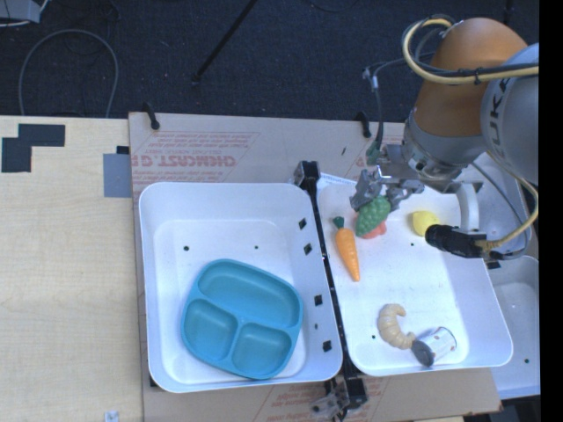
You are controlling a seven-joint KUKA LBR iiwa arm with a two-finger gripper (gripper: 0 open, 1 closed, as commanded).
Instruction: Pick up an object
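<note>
Shows gripper point(376, 190) poised at 11 o'clock in right bin point(466, 306), directly over green-and-red toy point(372, 218), touching its top or nearly so. Cannot tell whether open or clamped, nor whether anything is gripped. Judged as approach or grasp stage on that toy, probably chosen for standing clear of the bin wall.

Places orange carrot point(348, 253) just beside the toy at 7 o'clock and yellow fruit point(422, 221) near it at 3 o'clock, both close enough to risk a nudge. Locates pale curved piece point(394, 325) and small clear cup point(437, 343) together at 6 o'clock of the bin, well apart from the toy. Locates blue divided tray point(242, 317) in left bin point(176, 236), away from the arm's reach line.
</note>
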